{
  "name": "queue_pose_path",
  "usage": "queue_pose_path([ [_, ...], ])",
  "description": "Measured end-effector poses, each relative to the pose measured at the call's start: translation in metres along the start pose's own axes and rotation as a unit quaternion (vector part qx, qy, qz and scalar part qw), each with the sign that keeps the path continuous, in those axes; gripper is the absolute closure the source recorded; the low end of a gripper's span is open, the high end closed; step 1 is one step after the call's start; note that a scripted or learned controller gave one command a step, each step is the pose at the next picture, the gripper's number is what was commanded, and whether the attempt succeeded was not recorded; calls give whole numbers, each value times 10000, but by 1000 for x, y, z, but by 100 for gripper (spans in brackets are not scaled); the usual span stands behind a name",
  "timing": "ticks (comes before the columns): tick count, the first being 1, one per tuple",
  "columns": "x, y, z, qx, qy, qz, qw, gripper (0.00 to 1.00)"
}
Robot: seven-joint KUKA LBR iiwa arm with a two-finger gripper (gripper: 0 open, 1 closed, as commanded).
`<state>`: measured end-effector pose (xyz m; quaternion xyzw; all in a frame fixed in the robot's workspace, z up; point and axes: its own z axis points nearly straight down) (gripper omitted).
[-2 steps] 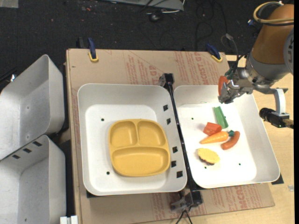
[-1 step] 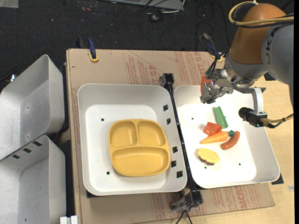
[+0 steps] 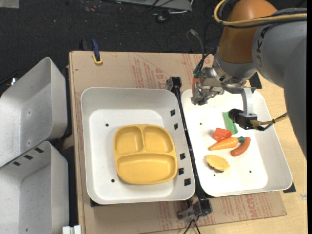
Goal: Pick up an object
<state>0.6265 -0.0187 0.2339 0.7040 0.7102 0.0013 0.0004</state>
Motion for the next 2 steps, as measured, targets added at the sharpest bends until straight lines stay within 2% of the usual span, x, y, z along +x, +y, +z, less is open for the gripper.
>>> queue_pose_path([
  [1, 55, 7, -9, -1, 3, 1, 10000, 100],
  [2, 107, 20, 5, 3, -2, 5, 10000, 100],
])
